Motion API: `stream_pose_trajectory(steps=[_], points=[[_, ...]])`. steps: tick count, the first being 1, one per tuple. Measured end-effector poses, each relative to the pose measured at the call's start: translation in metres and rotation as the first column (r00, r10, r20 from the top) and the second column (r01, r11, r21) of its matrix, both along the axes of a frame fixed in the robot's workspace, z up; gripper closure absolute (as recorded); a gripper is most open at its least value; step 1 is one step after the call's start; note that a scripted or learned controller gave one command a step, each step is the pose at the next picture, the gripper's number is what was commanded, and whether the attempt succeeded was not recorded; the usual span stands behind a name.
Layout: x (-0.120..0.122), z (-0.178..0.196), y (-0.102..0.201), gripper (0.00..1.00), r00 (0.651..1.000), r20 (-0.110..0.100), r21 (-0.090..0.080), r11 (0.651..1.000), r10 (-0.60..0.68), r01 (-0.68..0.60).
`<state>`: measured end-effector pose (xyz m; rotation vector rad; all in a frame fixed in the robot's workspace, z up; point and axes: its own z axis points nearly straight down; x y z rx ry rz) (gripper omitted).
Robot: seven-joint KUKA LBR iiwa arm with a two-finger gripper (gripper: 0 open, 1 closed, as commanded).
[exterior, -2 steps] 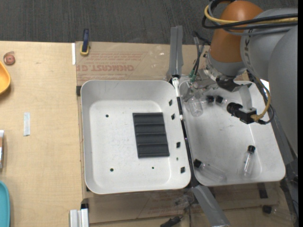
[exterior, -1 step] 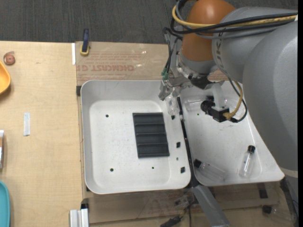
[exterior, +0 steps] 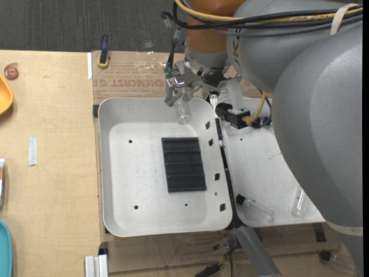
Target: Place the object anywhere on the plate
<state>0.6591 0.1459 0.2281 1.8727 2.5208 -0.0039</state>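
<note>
Camera view is looking down on two shallow white plastic bins sitting side by side on the counter. Grey robot arm w/ orange band is reaching in from the right and filling the upper right, its gripper hanging over the back edge of the left white bin. A small clear plastic tube-like object is hanging upright just below the gripper, touching it at its top; it looks pinched there, but the fingers are too cluttered w/ metal parts & cables to tell if they're closed on it. Flat black ribbed rectangular plate is lying near the middle of the left bin, long side running front to back. The clear object is sitting above the bin's back part, just behind the plate's far edge, not on it. Right white bin is mostly being covered by the arm; a couple of small clear items are lying near its front. Yellow & black cables are looping around the arm. At the left, a tan wooden counter is carrying part of an orange dish at the frame edge, and a small blue-handled tool is lying near the back
</note>
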Motion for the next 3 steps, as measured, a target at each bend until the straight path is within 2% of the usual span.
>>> stream_pose_trajectory(steps=[1, 2, 3], points=[[0.0, 0.088, 0.038, 1.0, 0.946, 0.001, 0.0, 0.946, 0.324, -0.324], [0.0, 0.037, 0.075, 1.0, 0.936, -0.001, 0.001, 0.936, 0.352, -0.352], [-0.01, -0.083, 0.071, 1.0, 0.911, -0.001, 0.002, 0.911, 0.412, -0.412]])
